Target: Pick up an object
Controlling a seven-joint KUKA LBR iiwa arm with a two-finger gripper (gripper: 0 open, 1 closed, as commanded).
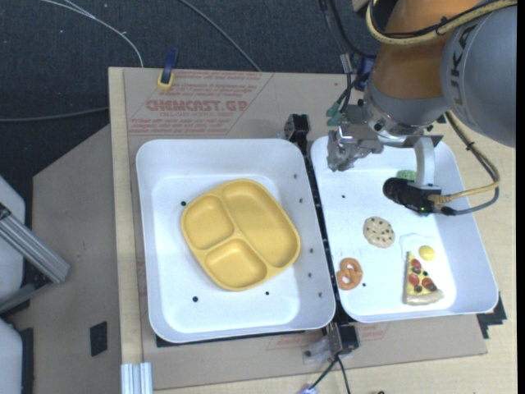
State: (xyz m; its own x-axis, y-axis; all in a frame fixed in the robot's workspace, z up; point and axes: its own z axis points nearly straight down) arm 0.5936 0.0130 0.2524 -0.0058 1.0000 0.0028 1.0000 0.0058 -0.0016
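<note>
Right bin (467, 187): cookie (379, 231) lies below end effector (344, 156); finger state unclear.

Grey arm (492, 64) with bulbous orange band (418, 39), yellow-and-black cables (467, 194), small metallic claw (343, 156).

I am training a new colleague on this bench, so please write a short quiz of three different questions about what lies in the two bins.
1. True or false: the yellow divided plate lies in the left bin.
2. Which item in the right bin lies nearest the divider between the bins? A) cookie B) pretzel C) pizza slice
3. Fill in: the arm's hand hangs over the far part of the ____ bin.

Key: 1 true; 2 B; 3 right.
</note>
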